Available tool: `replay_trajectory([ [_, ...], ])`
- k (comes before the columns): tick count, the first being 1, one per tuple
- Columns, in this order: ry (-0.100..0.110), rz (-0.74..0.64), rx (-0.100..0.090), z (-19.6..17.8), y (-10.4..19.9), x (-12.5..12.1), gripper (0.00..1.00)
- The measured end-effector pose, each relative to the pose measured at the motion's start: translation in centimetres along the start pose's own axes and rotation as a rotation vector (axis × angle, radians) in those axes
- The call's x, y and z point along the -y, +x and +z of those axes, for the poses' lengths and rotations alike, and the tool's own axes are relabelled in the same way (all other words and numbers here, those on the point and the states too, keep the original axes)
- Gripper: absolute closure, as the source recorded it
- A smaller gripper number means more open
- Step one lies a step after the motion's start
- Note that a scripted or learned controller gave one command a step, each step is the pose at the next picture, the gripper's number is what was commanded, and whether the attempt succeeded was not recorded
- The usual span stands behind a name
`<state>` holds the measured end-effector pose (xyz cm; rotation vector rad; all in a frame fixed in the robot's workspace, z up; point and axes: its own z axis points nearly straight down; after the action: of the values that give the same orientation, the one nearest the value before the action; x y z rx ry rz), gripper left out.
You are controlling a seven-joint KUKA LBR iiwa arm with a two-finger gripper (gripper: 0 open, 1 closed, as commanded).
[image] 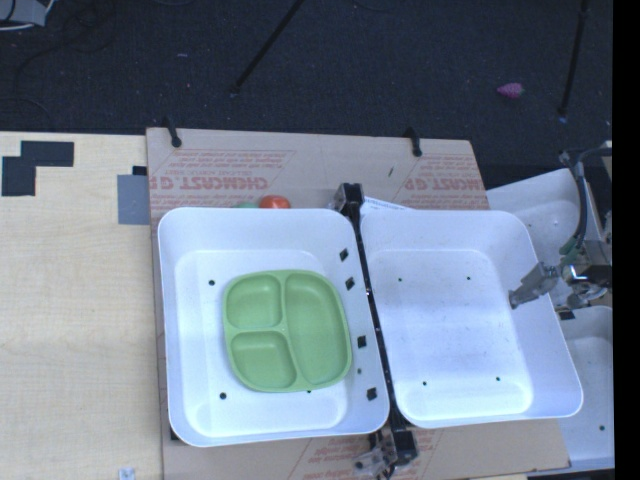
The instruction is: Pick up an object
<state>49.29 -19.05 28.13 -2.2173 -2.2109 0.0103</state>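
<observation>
A light green divided plate with three compartments lies flat in the left white bin. My gripper is at the right rim of the right white bin, far from the plate. Just a small grey part of it reaches over the rim, and the rest of the arm is cut off at the view's right side.
A small red-orange object peeks out behind the far rim of the left bin, with a bit of green beside it. A black divider runs between the bins. Both bins rest on a cardboard sheet.
</observation>
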Motion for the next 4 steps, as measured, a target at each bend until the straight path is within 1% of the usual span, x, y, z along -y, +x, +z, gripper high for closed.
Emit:
replay_trajectory([
  [1,-0.011,-0.003,0.003,-0.5,0.0,-0.2,0.0],
  [2,-0.003,-0.003,-0.001,5.9,0.2,-0.1,0.0],
  [3,-0.003,-0.003,-0.001,12.2,0.6,0.5,0.0],
  [4,-0.006,-0.002,-0.001,18.3,1.3,0.1,0.0],
])
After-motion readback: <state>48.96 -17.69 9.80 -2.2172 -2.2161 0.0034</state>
